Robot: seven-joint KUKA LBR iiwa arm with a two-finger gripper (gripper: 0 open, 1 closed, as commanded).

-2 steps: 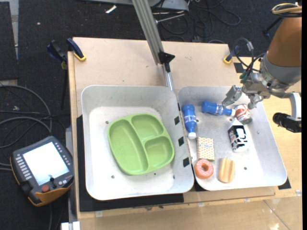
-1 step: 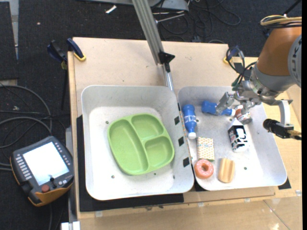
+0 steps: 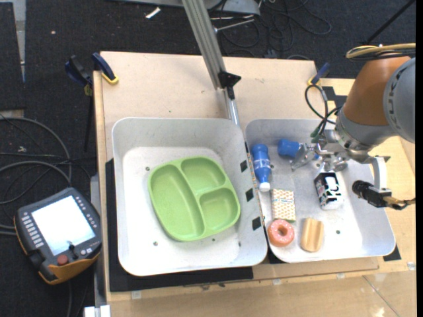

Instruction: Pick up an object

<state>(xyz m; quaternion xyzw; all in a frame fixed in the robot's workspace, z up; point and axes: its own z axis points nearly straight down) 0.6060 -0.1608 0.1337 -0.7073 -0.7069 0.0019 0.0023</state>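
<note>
Bins sit side by side at frame centre as we watch the gripper (image 3: 328,166) hover low in the right bin (image 3: 370,240), directly above a black-and-white carton (image 3: 328,190). Whether the pincer is released or clenched, we cannot tell. Nothing is visibly grasped. Around it lie a blue bottle (image 3: 260,164), a checkered packet (image 3: 283,205), a pink donut (image 3: 282,232) and a bread roll (image 3: 312,234), spaced apart, we judge, for easy picking. A green 3-compartment tray (image 3: 193,197) occupies the left bin (image 3: 132,144).

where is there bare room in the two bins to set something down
Left bin: bare floor rings the green plate, widest along its left and near edges. Right bin: free right of the bread roll. Crowded around the blue bottle and gripper.
</note>
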